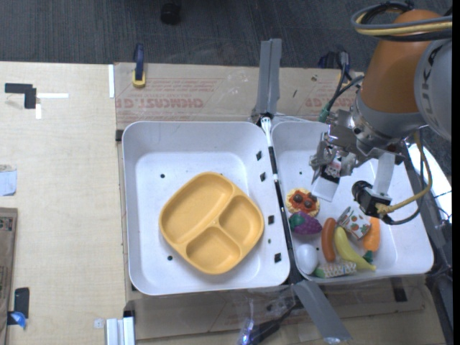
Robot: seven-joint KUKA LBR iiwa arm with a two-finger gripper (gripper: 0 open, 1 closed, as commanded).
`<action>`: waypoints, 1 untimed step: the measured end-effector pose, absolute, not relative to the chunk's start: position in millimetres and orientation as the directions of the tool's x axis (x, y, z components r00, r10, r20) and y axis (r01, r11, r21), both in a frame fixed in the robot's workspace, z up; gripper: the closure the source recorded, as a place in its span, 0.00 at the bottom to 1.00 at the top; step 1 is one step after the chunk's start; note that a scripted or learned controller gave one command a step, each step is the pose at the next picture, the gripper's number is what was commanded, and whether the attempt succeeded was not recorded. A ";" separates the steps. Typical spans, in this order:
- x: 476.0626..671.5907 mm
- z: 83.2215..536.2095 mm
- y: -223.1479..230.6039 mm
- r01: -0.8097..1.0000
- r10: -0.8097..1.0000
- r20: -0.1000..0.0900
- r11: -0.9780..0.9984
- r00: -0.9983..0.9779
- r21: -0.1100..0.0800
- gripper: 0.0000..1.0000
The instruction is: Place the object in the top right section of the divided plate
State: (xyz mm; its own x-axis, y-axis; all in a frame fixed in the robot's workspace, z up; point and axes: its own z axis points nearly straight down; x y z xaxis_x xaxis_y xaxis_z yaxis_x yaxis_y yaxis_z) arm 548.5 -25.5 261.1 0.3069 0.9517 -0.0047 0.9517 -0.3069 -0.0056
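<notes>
Yellow divided plate well left of gripper

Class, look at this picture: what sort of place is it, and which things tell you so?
Most likely a robotics lab bench: a robot arm reaches over two white bins, one holding a yellow divided plate, the other a pile of toy food.

- I see a light wood surface.
- Two white bins sit on it side by side: the left bin and the right bin.
- They touch in the middle.
</notes>
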 end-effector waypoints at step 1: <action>503.3 245.7 23.6 0.988 0.988 -0.004 -0.153 0.153 -0.008 1.00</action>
